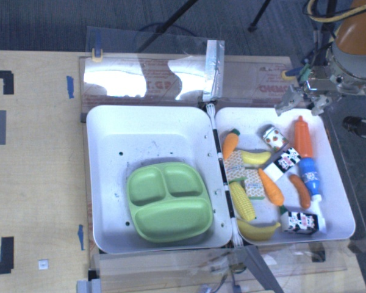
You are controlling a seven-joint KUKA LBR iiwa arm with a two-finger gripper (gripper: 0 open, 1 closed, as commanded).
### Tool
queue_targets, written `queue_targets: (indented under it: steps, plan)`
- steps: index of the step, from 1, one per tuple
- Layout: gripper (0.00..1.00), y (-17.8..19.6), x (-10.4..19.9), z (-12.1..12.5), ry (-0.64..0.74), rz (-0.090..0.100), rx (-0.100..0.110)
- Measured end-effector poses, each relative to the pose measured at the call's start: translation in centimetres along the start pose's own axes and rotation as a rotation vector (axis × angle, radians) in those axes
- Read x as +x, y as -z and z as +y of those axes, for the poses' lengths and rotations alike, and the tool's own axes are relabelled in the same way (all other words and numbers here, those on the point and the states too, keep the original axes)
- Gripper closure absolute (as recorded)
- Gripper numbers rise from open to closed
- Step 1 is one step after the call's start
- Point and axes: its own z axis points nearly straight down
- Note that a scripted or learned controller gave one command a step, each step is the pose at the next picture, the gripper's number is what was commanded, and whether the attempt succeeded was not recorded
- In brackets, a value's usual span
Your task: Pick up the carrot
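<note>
The carrot (230,144), orange with a green top, lies in the right bin (344,209) against its left wall, near the far end. A second orange, carrot-shaped piece (271,187) lies slanted in the middle of that bin. My gripper (302,99) hangs over the bin's far right corner, well right of the carrot and above the orange bottle (302,136). I see nothing held in it.
The right bin also holds two bananas (256,158) (258,229), a corn cob (243,200), a small can (272,137), black-and-white cartons (287,160) (302,222), a blue bottle (310,179) and a red sausage (300,191). A green divided plate (168,201) sits in the left bin (110,133).
</note>
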Motion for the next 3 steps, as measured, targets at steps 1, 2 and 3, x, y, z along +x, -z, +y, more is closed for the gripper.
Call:
queue_targets:
  steps: [1, 2, 3]
  plan:
    - [0.0, 0.0, 0.0, 0.0, 0.0, 0.0, 0.0]
    - [0.0, -11.5, -1.6, -9.1, -0.001, 0.0, 0.0]
    - [0.0, -13.2, 0.6, -7.1, -0.096, -0.001, -0.002]
